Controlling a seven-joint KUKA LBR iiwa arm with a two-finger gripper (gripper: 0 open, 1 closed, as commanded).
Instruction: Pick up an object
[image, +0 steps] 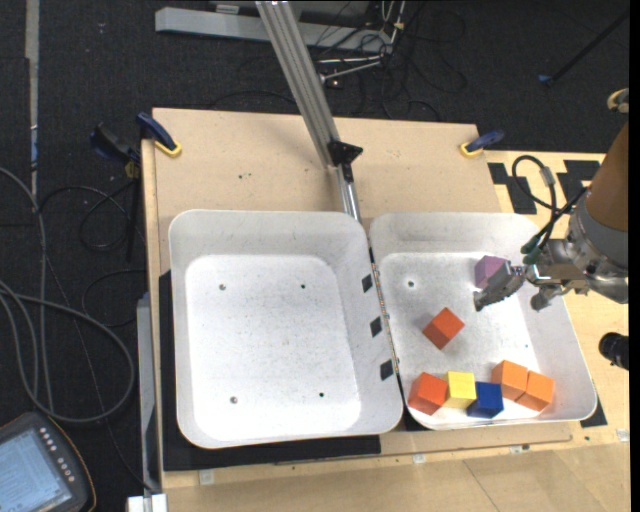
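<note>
We look down at a slant on a light wooden counter (260, 150) that carries two shallow white bins side by side. The left bin (190, 300) and the right bin (400, 240) touch along their inner edges, near the middle of the counter.

The grey arm (605, 235), with its orange band, reaches in over the right edge of the counter. Its hand (512, 283) hangs over the upper right part of the right bin, pointing toward the bin's middle. We see one dark finger (493, 293) stretching left and down, but we cannot tell how far open the hand is or whether it has hold of anything.

A purple block (489, 268) sits just beside the hand, at its upper left, close to the finger; we cannot tell whether they touch.

An orange-red block (443, 327) lies alone near the middle of the right bin, apart from the hand.

Along the near edge of the right bin we see a row of blocks packed close together: from left to right, a red-orange block (429, 392), a yellow block (461, 386), a blue block (487, 399), and two orange blocks (512, 377) (538, 389) toward the near right corner.

A metal pole (305, 85) slants down from the far edge of the counter to the seam between the bins.
</note>
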